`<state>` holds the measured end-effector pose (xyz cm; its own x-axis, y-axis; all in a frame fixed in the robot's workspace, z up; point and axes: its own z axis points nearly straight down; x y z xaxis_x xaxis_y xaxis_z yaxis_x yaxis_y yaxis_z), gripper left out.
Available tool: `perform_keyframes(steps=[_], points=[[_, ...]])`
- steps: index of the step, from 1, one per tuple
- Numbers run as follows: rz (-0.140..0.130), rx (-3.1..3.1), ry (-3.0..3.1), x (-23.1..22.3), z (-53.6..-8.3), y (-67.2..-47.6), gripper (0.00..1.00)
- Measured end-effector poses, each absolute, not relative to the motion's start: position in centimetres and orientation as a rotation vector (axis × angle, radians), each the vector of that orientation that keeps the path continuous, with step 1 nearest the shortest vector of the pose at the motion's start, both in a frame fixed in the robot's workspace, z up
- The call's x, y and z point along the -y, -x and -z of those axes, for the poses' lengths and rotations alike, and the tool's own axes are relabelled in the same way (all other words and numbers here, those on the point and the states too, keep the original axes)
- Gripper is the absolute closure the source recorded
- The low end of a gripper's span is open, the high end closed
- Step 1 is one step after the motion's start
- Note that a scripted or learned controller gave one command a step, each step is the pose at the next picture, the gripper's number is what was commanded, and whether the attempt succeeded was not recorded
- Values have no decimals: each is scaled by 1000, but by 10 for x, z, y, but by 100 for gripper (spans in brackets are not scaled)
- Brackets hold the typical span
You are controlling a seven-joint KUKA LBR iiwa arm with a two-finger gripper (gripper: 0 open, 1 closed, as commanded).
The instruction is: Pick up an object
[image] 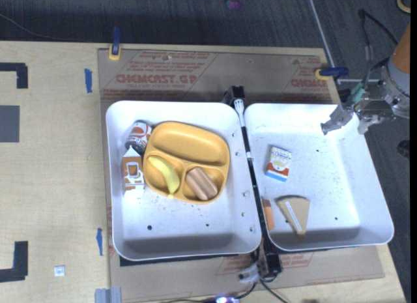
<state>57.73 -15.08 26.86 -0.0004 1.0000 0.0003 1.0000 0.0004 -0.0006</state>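
Since the gripper (345, 116) hangs over the upper right corner of the right bin (371, 184) with its fingers spread and nothing between them, I'd say the pickup hasn't really begun. The likeliest target looks like the small box (278, 163), white with orange and blue print, lying flat mid-bin.

A pale wooden bench (52, 184) is filling the left side, black tape marks (14, 75) sitting on it. A brown printed board (195, 73) is lying across the middle, yellow and blue clamps (116, 42) gripping its far edge. Dark grey carpet (163, 2) is stretching behind, a thin pale cable (318, 18) running diagonally across it.
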Motion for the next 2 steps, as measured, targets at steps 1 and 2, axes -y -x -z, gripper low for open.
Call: perform_keyframes(steps=[1, 2], points=[[-2, 2219, 2221, 149, -124, -564, 0], [13, 2234, 2231, 151, -90, -484, 0]])
